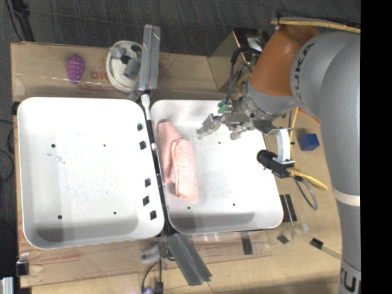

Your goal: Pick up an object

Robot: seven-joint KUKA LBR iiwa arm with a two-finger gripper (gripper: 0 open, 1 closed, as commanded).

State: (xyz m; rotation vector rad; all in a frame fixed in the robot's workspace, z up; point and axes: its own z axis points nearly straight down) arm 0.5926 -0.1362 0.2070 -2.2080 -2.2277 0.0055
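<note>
The landmark for all positions is the folded pink cloth [177,160], a soft, roughly rectangular bundle.

1. Nearest the camera, a grey metal bracket [187,259] sits on the bench below the cloth, at the bottom of the seam between the two bins.
2. The cloth lies flat on the floor of the right shallow white bin [245,216], against that bin's left wall. Its long axis runs from upper left to lower right.
3. The left shallow white bin [79,164] lies to the left of the cloth, across the dividing wall.
4. The two-finger gripper [219,127] hangs up and to the right of the cloth, over the upper part of the right bin. It is near the cloth but apart from it. Its two metal fingers [208,125] stand spread, with nothing between them.
5. The grey arm with its orange band [278,60] extends further up and right of the cloth.
6. A small blue block [309,141] rests on the bench well to the right of the cloth.
7. Farthest, above and left of the cloth, a white coiled roll [124,65] and a small purple textured object [75,68] sit on the bench.
</note>
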